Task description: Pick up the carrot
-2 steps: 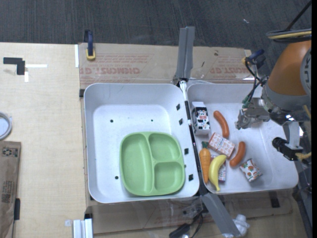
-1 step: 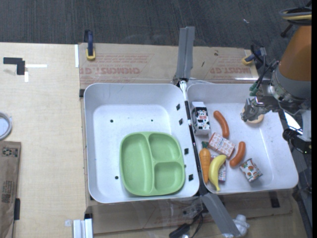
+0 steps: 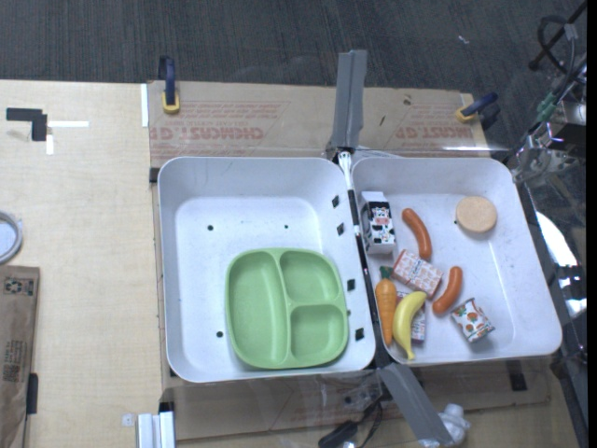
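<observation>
The carrot (image 3: 385, 310) is orange with a small green top and lies lengthwise at the left wall of the right bin (image 3: 508, 269), near its front. A yellow banana (image 3: 407, 323) lies against the carrot's right side and touches it. A pink snack packet (image 3: 416, 272) sits just above and to the right of the carrot's green end.
Also in the right bin are two sausages (image 3: 418, 233) (image 3: 448, 289), a cow-print carton (image 3: 377, 222), a round tan biscuit (image 3: 477, 215) and a small fruit carton (image 3: 471, 321). A green divided plate (image 3: 252, 315) lies in the left bin (image 3: 215, 217). Cables and metal gear (image 3: 555, 110) stand at the far right.
</observation>
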Controlling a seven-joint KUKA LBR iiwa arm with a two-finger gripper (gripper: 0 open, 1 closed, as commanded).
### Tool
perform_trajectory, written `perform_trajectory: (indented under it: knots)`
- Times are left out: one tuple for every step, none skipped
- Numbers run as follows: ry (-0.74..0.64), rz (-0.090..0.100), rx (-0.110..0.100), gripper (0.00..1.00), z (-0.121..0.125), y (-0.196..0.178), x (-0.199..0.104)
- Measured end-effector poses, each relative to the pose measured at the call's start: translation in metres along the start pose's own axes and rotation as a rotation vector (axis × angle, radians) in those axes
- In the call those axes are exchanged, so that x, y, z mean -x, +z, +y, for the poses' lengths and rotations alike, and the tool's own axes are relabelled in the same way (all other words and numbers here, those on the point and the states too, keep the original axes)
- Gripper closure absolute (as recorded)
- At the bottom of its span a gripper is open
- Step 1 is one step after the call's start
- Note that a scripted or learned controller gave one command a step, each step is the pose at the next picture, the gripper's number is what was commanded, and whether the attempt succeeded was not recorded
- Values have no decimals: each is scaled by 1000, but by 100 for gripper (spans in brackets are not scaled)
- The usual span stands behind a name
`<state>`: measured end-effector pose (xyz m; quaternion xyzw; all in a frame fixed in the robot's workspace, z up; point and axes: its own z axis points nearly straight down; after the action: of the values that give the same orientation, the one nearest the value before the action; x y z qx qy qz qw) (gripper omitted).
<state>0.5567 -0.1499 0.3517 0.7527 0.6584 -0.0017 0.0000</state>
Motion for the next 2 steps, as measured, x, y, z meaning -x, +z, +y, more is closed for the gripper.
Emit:
perform_trajectory:
  knots:
    - [-110, 1, -1, 100, 19, 72, 7]
    - [-66, 0, 1, 100, 27, -59, 40]
